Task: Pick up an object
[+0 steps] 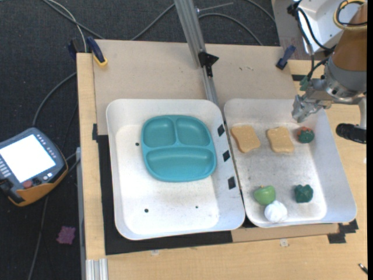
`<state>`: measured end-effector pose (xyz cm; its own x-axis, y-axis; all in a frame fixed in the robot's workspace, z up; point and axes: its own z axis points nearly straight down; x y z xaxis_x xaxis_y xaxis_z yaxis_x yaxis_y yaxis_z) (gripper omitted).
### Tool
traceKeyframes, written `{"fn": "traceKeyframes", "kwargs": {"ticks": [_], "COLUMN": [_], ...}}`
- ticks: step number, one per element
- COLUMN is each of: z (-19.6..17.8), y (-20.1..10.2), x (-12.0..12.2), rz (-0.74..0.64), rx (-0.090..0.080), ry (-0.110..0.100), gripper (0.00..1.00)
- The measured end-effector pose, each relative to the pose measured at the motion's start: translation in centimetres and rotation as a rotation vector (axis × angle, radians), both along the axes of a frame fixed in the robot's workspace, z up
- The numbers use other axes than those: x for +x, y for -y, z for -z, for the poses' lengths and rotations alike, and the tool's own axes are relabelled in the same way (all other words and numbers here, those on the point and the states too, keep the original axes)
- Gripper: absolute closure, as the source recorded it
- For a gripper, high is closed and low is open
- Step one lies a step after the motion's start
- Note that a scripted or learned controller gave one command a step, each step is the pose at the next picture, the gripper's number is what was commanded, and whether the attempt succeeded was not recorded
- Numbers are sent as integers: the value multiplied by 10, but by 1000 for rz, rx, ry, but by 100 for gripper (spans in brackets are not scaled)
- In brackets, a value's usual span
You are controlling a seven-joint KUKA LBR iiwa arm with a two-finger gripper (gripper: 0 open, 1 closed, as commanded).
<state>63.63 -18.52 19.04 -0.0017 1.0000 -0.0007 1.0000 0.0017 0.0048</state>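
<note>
The claw (303,111) hangs at the upper right of the frame, over the far right corner of the right bin (344,182). I cannot tell how it is set; nothing shows in it.

Directly below it in the picture lies a small red-and-green piece (306,136), the nearest candidate. Just left of that sit two tan bread slices (281,140) (245,138), flat on the bin floor. Lower in the frame lie a green ball (265,194) touching a white ball (275,212), and a dark green lump (302,193) apart from them.

To do this well, I judge the red piece the best choice: it is close to the claw and clear of its neighbours. Descend straight and centre over it. It sits near the bin's right wall, so keep clear of that. The flat slices would likely slip.

The left bin (125,214) holds a teal plate (176,147).
</note>
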Motion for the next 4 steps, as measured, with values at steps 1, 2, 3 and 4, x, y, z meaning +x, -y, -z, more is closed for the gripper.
{"fn": "traceKeyframes", "kwargs": {"ticks": [1,2,3,4], "z": [-55,-61,-50,-42], "y": [0,-47,-95,-149], "x": [1,-16,-24,-45], "rz": [0,-3,-4,-4], "rx": [-1,3,4,4], "ry": [2,-6,-7,-9], "gripper": [100,100,100,100]}}
